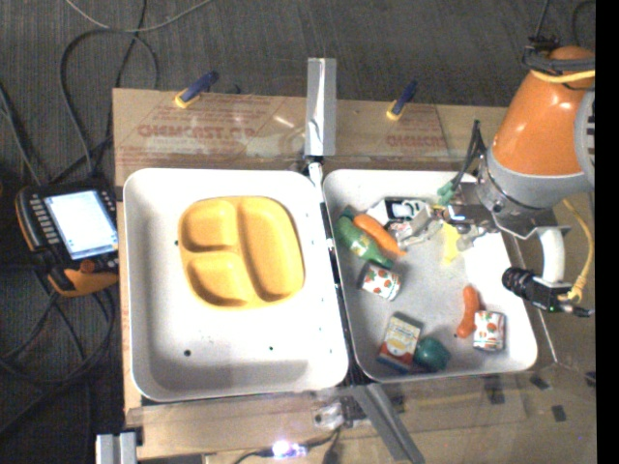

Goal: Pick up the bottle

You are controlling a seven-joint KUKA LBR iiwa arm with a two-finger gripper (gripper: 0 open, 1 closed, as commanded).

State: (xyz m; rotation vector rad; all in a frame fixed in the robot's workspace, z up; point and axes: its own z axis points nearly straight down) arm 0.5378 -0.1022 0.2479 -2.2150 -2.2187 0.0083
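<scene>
Nearest you, the boxed carton and teal lump sit at the right bin's front edge; your bottle, green and lying flat, rests against that bin's left wall under an orange carrot. Expect light, stiff, slippery plastic, so pinch across its middle; its long axis runs from upper-left to lower-right, though which end is the cap is unclear. The gripper hovers just right of it, and you cannot tell how wide it stands.
</scene>
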